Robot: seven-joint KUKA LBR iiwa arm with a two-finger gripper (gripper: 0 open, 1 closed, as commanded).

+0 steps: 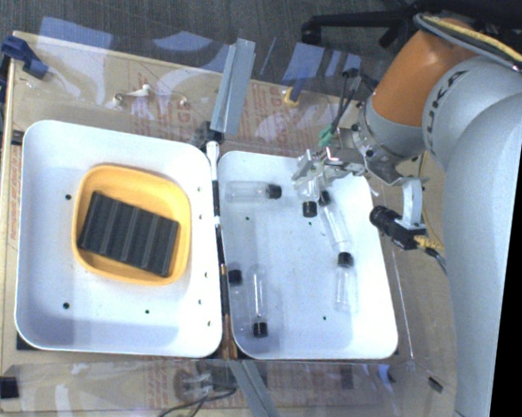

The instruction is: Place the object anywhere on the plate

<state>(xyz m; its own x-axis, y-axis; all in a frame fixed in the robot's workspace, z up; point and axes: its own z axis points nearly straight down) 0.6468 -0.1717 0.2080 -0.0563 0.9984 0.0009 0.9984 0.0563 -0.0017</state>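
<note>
The gripper (314, 174) hangs over the far edge of the right bin (373, 330), its transparent fingers spread somewhat apart with nothing visibly between them. Just below it, almost under the fingertips, lies a clear vial with a black cap (334, 229), running diagonally away from the gripper toward the bin's middle; whether the fingers touch it cannot be told. To the gripper's left, near it, a second clear vial (250, 190) lies along the bin's far wall. Farther from the gripper, toward the near side of the bin, a third vial (257, 304) lies lengthwise, and a fourth, fainter one (343, 288) rests off to the right of that. Well apart from the gripper, across the divide between the bins, the left bin (32, 307) carries the yellow plate (94, 187), and on the plate sits a dark ribbed block (130, 233). All vials are in the right bin, none on the plate. Both bins rest on the worktop (115, 91).
</note>
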